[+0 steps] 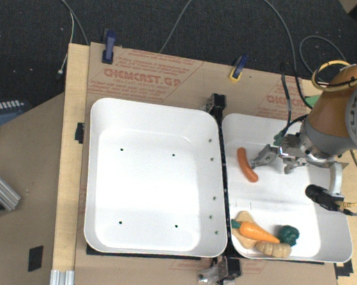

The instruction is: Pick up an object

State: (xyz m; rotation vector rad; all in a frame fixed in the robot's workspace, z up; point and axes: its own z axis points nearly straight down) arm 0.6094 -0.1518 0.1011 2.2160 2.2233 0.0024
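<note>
In the right bin (324,221) an orange-red sausage (247,164) lies slantwise near the left wall. My gripper (275,162) hovers just right of the sausage's upper end, open, with nothing between its fingers. At the bin's near edge lie a carrot (255,231), a dark green piece (289,235) and a beige lumpy piece (273,248), close together. A pale flat piece (245,217) peeks out behind the carrot.
The left bin (154,181) stands beside the right one, with a black clamp (217,103) at the far end of the seam and another clamp (224,267) at the near end. A black cable plug (320,196) hangs off the wrist over the right bin.
</note>
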